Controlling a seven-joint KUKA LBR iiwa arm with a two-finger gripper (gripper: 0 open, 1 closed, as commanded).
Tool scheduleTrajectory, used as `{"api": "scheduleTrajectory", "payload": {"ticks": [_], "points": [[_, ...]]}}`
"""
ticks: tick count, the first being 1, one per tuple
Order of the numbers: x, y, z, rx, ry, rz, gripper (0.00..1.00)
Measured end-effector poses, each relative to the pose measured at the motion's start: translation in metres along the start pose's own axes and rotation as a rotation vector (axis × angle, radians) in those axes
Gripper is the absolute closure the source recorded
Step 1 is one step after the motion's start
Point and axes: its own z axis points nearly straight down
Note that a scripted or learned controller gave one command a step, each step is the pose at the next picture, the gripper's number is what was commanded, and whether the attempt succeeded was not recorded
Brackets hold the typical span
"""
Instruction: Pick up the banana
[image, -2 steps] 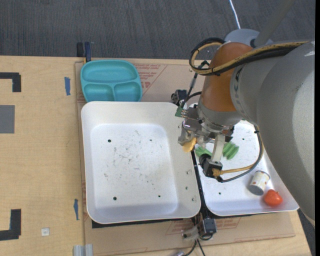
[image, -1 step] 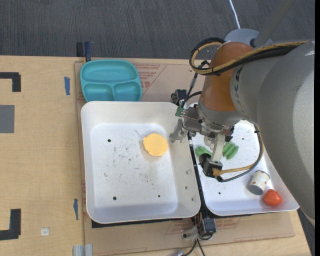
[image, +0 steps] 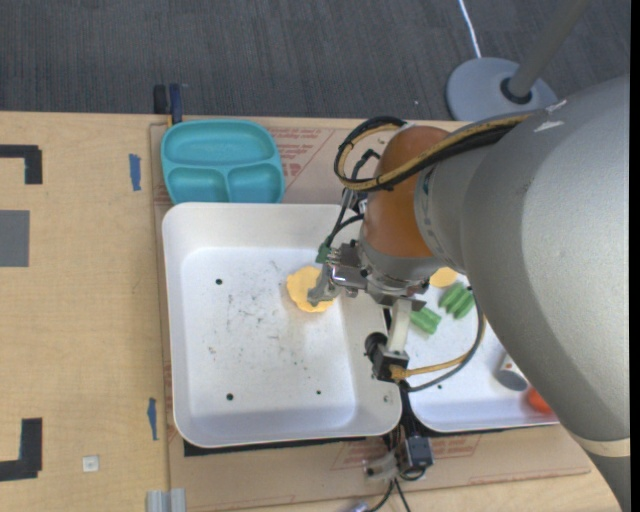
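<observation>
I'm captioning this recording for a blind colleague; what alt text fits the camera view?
A grey robot arm with an orange band reaches from the right and has its gripper down at a yellow banana near the right wall of the left white bin. Green pieces lie in the right bin, and a teal divided tray sits behind the bins.

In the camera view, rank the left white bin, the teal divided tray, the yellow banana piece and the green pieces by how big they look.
1. left white bin
2. teal divided tray
3. and 4. yellow banana piece and green pieces: both small and partly hidden by the arm, so unranked.
</observation>
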Motion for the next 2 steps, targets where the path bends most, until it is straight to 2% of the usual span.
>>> {"api": "scheduleTrajectory", "payload": {"ticks": [1,2], "points": [[-0.109,0.037,-0.060,0.011,-0.006,0.055,0.00],[-0.172,0.040,0.028,0.004,-0.003,-0.129,0.00]]}}
